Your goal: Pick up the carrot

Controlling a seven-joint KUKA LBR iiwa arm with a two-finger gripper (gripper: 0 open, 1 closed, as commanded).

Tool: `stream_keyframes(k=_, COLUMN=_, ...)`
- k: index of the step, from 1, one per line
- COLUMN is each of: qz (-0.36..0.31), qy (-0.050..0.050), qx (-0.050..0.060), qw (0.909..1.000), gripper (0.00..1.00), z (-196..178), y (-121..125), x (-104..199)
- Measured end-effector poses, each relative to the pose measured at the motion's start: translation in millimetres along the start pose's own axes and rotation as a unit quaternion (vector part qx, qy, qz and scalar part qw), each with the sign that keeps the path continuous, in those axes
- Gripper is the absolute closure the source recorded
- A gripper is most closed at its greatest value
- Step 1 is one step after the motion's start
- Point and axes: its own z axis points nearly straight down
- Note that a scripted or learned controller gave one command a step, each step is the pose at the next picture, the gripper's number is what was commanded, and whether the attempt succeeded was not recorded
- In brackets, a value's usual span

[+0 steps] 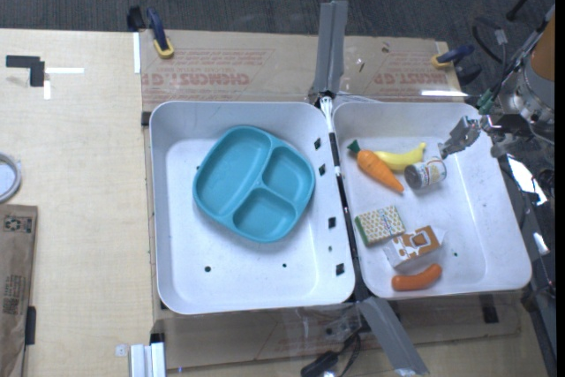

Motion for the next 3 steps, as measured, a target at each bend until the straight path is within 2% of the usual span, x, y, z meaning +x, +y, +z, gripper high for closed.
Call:
stream_keyframes(k=1, qz=0.025, qy=0.000, qx=-0.002, qw=0.9997, gripper=0.00, z=142.9, y=49.3, x=27.9)
stream_keyframes(k=2, qz=0.144, qy=-0.001, qx=-0.001, qw=0.9896, gripper=0.00, z=158.9, y=92.4, x=65.8)
stream_keyframes(k=3, qz=-0.049, qy=0.000, qx=-0.002, qw=0.9988, gripper=0.00, z=157.9, y=59.4, x=63.2)
